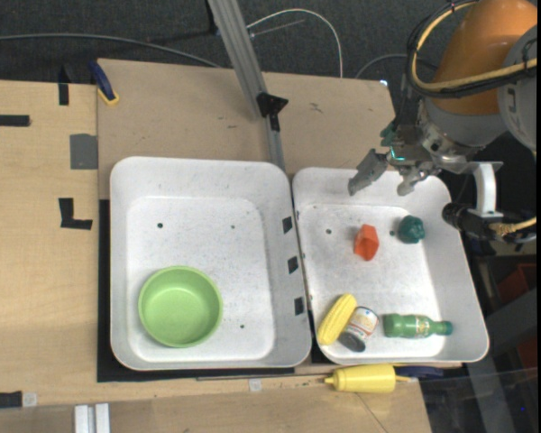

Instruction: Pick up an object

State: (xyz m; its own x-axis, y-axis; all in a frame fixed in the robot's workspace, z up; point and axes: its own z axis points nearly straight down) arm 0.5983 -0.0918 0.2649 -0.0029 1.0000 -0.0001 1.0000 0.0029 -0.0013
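My gripper point(385, 182) hangs over the far edge of the right bin point(451, 327), open, with nothing between its fingers. Below it in that bin lie a small orange block point(367, 242) and a dark green round object point(410, 230). Toward the near side rest a yellow corn cob point(337, 319), a small can point(360, 327) and a green bottle point(416, 327) lying on its side. The orange block is a short way in front of the fingertips, apart from them.
The left bin point(198, 174) holds a green bowl point(179, 306) in its near-left corner. A yellow bottle point(370, 379) lies on the bench just outside the right bin's near rim. A grey pole point(239, 43) slants down to the bins' far junction. Cables trail behind.
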